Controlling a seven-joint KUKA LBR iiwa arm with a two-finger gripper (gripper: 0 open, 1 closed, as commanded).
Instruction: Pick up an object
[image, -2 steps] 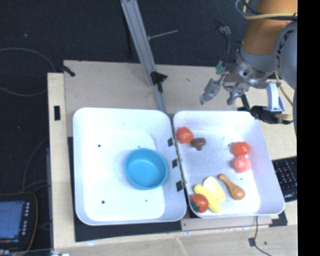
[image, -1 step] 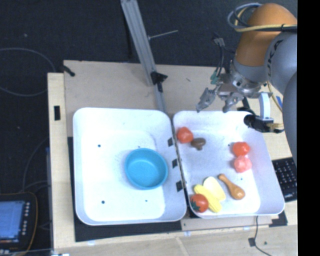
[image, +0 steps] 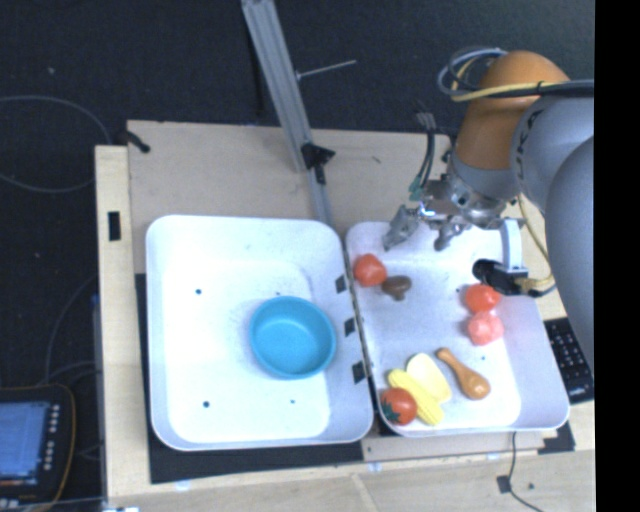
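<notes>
The fingers (image: 424, 229) are spread apart with nothing between them, hanging over the far edge of the right bin (image: 530, 405), near its far-left corner. Closest to them, toward the divider between the bins, lie a red tomato-like piece (image: 369, 269) and a small brown piece (image: 397, 287), just beside each other. Along the right side sit a red piece (image: 481, 297) and a pink piece (image: 485, 328), touching or nearly so. At the near edge a yellow piece (image: 425, 385), a red strawberry-like piece (image: 399, 405) and a brown drumstick shape (image: 463, 373) crowd together.

The likely trouble is crowding: closing on one of a pair could nudge its neighbour or catch both, and rounded pieces may roll away. The bin's far rim sits under the fingers, so a straight descent could strike it.

The bin's middle is open. The left bin (image: 200, 250) holds a blue bowl (image: 291, 336).
</notes>
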